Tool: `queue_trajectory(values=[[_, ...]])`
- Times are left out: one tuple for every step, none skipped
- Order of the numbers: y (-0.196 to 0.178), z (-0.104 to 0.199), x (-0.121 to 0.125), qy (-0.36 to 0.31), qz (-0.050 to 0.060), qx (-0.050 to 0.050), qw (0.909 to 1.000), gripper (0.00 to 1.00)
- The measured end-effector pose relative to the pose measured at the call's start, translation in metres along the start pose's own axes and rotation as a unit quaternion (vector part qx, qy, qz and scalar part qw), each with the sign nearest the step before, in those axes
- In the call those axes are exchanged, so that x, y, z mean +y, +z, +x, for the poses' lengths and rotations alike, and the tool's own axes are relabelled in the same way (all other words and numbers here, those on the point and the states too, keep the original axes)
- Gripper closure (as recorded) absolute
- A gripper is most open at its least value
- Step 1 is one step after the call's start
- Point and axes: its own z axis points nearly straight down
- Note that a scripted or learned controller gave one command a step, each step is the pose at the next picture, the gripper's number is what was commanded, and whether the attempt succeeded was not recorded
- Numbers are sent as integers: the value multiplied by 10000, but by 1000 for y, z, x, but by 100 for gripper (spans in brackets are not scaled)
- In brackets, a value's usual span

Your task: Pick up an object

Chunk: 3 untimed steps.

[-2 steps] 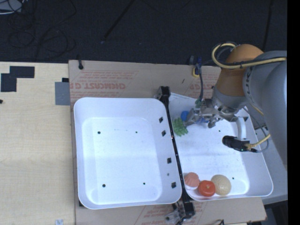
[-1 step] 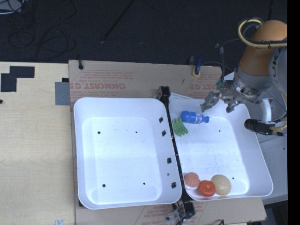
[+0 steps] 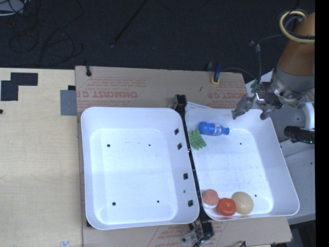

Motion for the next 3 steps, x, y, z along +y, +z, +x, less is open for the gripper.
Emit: queue_trajectory(values=[[99, 13, -14, -3, 57, 16, 10000, 0], [12, -31, 13, 4, -27, -14, 10000, 0], [163, 13, 7, -17, 73, 15, 10000, 0]])
